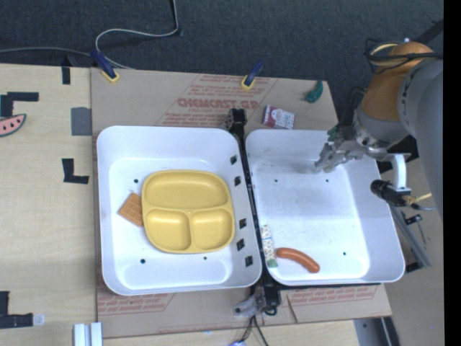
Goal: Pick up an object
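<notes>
An orange sausage-shaped toy (297,259) lies along the near edge of the right white bin (374,258), close to the divider. The gripper (325,158) hangs over that bin's far corner, well apart from the toy, nothing between its fingers; their spread is unclear. Descending here would likely close on bare floor.
</notes>
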You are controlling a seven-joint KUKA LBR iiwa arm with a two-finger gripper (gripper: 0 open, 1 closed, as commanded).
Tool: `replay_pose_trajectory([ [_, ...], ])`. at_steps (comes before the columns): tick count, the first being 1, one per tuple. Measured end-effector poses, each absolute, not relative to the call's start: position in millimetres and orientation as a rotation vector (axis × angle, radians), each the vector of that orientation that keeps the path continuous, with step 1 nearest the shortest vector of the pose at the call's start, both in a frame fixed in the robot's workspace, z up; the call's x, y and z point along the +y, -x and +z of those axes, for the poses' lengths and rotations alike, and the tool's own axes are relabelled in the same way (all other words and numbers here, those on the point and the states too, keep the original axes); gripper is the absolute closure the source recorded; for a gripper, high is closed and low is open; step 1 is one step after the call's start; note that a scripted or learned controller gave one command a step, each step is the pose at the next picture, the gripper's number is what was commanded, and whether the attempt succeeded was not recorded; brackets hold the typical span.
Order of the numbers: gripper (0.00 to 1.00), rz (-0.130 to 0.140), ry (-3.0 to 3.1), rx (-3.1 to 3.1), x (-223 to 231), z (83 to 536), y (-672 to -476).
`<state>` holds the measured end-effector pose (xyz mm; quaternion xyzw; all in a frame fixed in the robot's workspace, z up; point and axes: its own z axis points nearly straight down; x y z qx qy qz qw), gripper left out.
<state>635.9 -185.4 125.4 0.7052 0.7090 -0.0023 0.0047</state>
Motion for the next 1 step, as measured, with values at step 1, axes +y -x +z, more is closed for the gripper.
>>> replay_pose_trajectory([
  [1, 0.00, -0.009, -2.209, 2.221, -185.5, 125.3, -635.8],
])
